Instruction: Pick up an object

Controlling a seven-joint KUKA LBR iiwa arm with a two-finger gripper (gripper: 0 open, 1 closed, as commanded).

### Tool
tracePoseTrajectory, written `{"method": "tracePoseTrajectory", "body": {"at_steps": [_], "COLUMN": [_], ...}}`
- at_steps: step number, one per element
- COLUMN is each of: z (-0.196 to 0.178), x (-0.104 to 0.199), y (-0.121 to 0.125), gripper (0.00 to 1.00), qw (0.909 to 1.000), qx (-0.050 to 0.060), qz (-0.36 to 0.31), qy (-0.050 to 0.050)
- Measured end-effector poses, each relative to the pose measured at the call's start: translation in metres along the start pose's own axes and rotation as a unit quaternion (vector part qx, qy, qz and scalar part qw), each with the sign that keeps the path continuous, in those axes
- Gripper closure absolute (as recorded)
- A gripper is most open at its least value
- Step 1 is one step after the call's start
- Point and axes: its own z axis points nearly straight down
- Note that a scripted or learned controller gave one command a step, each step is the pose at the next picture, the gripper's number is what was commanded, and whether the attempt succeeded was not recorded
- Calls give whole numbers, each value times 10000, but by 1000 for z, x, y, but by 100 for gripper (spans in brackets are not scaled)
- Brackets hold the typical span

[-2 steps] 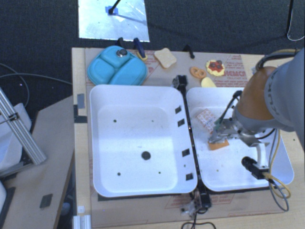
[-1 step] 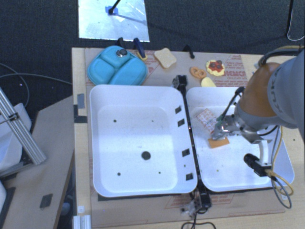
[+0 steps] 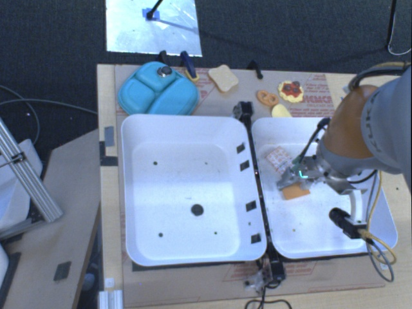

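I see the gripper (image 3: 290, 180) low in the right bin (image 3: 322, 237), but whether it is spread or pinching I cannot tell. An orange block (image 3: 297, 191) lies right beneath it, touching or nearly so. A pale patterned packet (image 3: 278, 158) sits just beyond, toward the far wall. The left bin (image 3: 187, 192) lies well off.

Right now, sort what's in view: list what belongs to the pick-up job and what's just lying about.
Job:
tool, low in the right bin
orange block, beside the tool
patterned packet

Lying about:
blue tray
toast slice
pretzel
tart
left bin
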Motion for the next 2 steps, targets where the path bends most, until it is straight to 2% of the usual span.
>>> {"method": "tracePoseTrajectory", "body": {"at_steps": [1,2], "z": [-11,-11], "x": [0,0], "y": [1,1], "gripper": [100,0], "qw": [10000,10000], "qx": [-23,-17], "qz": [-22,-24], "qy": [-2,-3]}}
